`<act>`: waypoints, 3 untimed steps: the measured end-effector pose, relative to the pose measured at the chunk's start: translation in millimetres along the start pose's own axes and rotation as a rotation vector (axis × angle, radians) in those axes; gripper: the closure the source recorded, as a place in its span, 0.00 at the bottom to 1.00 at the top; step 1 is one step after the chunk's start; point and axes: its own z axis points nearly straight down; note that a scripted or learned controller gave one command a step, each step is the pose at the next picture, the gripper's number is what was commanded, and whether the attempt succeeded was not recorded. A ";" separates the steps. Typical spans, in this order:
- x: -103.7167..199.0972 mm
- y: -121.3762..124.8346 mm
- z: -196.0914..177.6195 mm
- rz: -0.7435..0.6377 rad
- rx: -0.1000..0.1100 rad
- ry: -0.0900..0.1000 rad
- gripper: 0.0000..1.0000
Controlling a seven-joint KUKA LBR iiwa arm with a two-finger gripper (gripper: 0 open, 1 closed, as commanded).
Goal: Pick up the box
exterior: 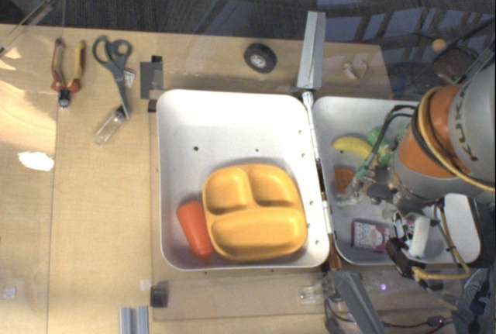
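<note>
Box: the small dark-red box (370, 234) lies flat on the floor of the right bin (339, 109), toward 6 o'clock and close to the near wall, nothing on top of it.
Gripper: the gripper (366, 187) hangs over the bin's middle, at 12 o'clock from the box and apart from it; whether it is wide or narrow I cannot tell, as cables and the wrist cover it.
Hold: the box is not between its tips, so it is not yet picked up.
Neighbours: a banana (352, 145) and a green thing (376, 137) sit at 10 o'clock in the bin, and a small orange-red item (343, 177) at 9 o'clock, all clear of the box.
Why it matters: the near wall likely leaves little room on the box's 6 o'clock side, so a straight-down approach seems best.
Left bin: the left bin (232, 104) holds a yellow divided tray (252, 212) and an orange cylinder (194, 230), no part of this job.
</note>
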 end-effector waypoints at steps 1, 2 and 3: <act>-2.8 3.0 38.3 -0.089 -0.009 0.001 0.00; -19.8 6.5 -96.6 0.068 -0.005 0.000 0.00; 12.5 -2.7 -56.1 0.017 -0.001 0.000 0.00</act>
